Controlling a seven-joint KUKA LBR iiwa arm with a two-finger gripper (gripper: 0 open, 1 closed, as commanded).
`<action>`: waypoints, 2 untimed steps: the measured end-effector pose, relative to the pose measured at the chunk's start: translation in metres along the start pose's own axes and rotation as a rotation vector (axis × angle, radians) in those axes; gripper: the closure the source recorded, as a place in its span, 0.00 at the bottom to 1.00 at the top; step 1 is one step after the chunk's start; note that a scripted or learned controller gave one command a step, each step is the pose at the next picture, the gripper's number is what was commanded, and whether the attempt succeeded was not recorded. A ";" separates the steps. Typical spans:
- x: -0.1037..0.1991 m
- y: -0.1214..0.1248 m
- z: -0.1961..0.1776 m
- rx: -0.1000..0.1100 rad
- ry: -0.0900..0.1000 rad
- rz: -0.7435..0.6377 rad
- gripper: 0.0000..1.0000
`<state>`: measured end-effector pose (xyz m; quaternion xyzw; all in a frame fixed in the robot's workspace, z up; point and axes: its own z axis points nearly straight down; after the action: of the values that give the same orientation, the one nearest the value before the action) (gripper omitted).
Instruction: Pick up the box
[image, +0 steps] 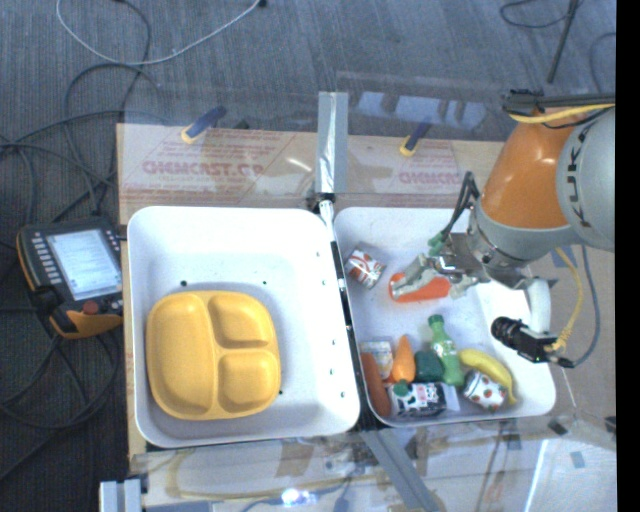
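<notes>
Nearest me, along the front edge of the right bin (545, 405), I see a crowded row: the box (417, 399), a small black-and-white carton lying on its side, pressed against a carrot (401, 358) and a green bottle (441, 352), with a banana (489, 366) and a red-and-white cup (484, 392) to its right. The left bin (240, 225) holds a yellow divided tray (213, 352).

Farther back in the right bin my gripper (432, 275) sits low over an orange-red object (420, 290), seemingly touching it; from here I cannot tell how far the claw is spread or whether it grips anything. It is well apart from the box. A small red-and-white can (364, 266) lies to its left.

Beyond the bins I see the cardboard-covered bench (230, 170), a teach pendant (70, 270) at the left, and grey carpet (300, 45) with loose cables.
</notes>
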<state>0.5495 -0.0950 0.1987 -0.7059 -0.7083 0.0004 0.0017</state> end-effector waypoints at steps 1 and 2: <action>-0.057 -0.003 0.108 -0.013 -0.005 -0.121 0.00; -0.030 0.056 0.108 -0.015 -0.008 -0.049 0.00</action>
<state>0.6052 -0.1245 0.0901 -0.6884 -0.7253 -0.0023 -0.0064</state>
